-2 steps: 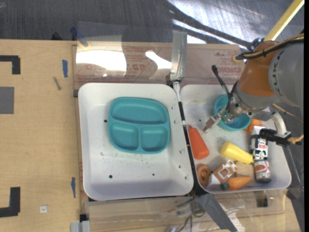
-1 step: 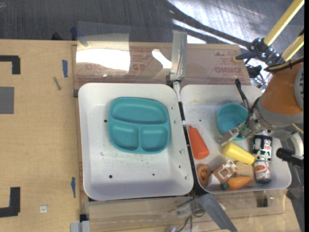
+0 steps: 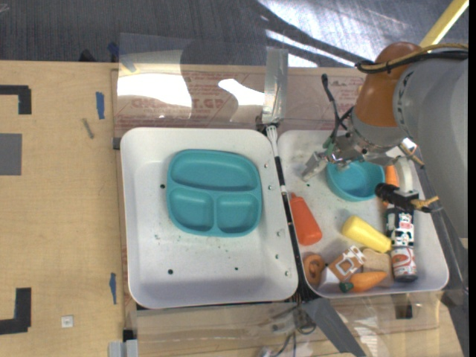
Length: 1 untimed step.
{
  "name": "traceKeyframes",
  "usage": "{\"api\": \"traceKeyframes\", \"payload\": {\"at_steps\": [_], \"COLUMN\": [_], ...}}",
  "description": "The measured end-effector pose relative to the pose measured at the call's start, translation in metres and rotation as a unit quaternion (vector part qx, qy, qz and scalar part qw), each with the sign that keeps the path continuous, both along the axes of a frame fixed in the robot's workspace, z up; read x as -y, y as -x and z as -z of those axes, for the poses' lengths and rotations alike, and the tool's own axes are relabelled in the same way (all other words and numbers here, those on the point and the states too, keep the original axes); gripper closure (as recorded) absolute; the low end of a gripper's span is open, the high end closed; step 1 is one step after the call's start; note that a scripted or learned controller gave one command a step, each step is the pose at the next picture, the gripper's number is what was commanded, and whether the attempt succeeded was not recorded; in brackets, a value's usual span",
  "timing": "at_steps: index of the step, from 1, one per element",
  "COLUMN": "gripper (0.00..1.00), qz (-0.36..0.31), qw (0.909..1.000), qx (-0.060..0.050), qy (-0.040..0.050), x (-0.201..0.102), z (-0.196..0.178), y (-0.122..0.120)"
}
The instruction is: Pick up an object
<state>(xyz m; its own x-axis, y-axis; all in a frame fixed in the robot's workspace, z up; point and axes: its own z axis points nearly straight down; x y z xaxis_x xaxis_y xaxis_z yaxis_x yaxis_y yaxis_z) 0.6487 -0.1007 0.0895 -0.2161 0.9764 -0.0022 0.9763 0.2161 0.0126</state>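
Tool [image 3: 327, 158]: low in the right bin [image 3: 439, 274], at the blue bowl's [image 3: 357, 181] left rim; grip state cannot be made out.
Arm [image 3: 416, 103]: covers the bin's far right corner.
Nearby: orange cylinder [image 3: 305, 218], yellow piece [image 3: 366, 233], carrot [image 3: 364, 280], small bottles [image 3: 403, 248].
Left bin [image 3: 141, 222]: teal divided tray [image 3: 216, 192].

In the right bin [image 3: 439, 274] you have bare floor only in the middle, ringed by the blue bowl [image 3: 355, 180], orange cylinder [image 3: 304, 219], yellow piece [image 3: 366, 233], carrot [image 3: 366, 280] and bottle [image 3: 402, 248]. The left bin [image 3: 141, 222] leaves you open floor all around the teal tray [image 3: 215, 192].
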Motion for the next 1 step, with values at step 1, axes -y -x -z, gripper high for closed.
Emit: {"api": "traceKeyframes", "payload": {"at_steps": [1], "gripper": [1.00], "qz": [0.001], "qw": [1.0000], "qx": [0.002], "qy": [0.0039], "x": [0.0055], "z": [-0.0156], "y": [-0.0009]}}
